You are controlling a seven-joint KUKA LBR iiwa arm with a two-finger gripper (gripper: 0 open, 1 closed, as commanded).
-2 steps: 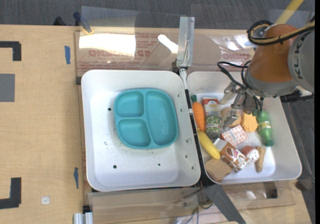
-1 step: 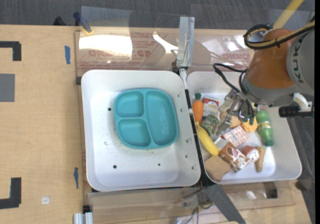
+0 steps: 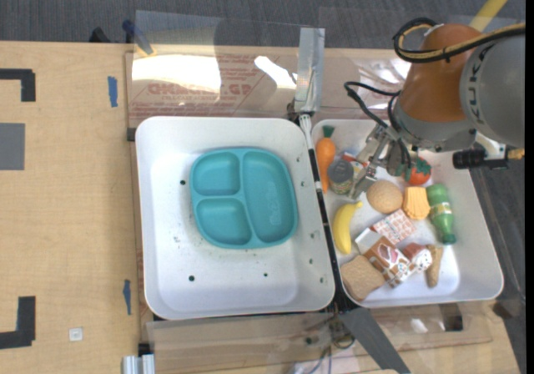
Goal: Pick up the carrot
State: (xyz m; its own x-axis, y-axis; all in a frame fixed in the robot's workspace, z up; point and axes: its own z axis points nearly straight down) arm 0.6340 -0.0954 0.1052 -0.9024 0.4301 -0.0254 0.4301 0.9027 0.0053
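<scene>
The carrot (image 3: 325,152) is small and orange with a green top. It lies at the far left of the right bin (image 3: 480,260), close against the wall shared with the left bin. My gripper (image 3: 357,172) reaches down and to the left from the orange-banded wrist (image 3: 434,72). It hangs low over the bin just right of the carrot, beside a round grey-brown item (image 3: 340,174). Nothing shows plainly held in it.
The right bin is crowded with a banana (image 3: 344,227), a tan bun (image 3: 385,196), an orange wedge (image 3: 416,203), a green vegetable (image 3: 441,214), a red fruit (image 3: 419,170), small boxes (image 3: 392,249) and a bread slice (image 3: 360,278). A teal divided plate (image 3: 244,196) sits in the left bin (image 3: 158,222).
</scene>
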